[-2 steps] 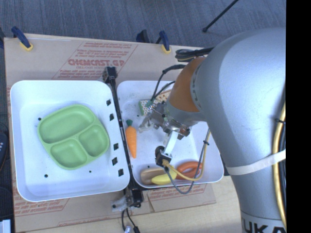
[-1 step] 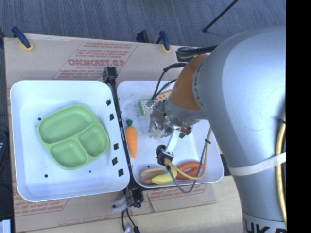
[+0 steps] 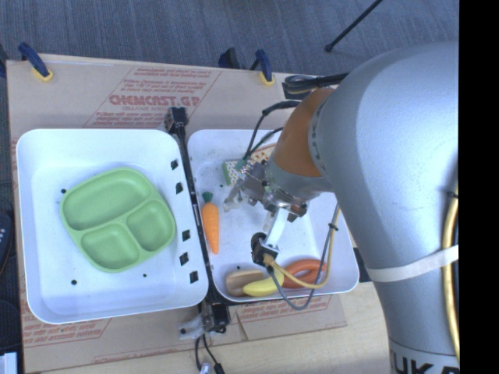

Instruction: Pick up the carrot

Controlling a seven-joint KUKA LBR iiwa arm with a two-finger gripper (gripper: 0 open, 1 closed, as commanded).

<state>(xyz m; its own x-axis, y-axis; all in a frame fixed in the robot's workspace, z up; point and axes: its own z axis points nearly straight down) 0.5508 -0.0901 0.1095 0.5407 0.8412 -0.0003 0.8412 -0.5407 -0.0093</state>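
Note:
The orange carrot [image 3: 210,224] with a green top lies lengthwise in the right bin [image 3: 204,148], close against its left wall. My gripper [image 3: 236,195] hangs over the middle of that bin, just right of the carrot's green end and a little above it. Nothing shows it touching the carrot. The grey arm and its orange band [image 3: 299,148] cover most of the bin's right side.
A green box [image 3: 232,170] sits just behind the gripper. A bun [image 3: 242,276], a banana [image 3: 260,288] and a red-orange item [image 3: 302,271] lie along the right bin's front edge. The left bin [image 3: 35,158] holds a green divided plate [image 3: 117,218].

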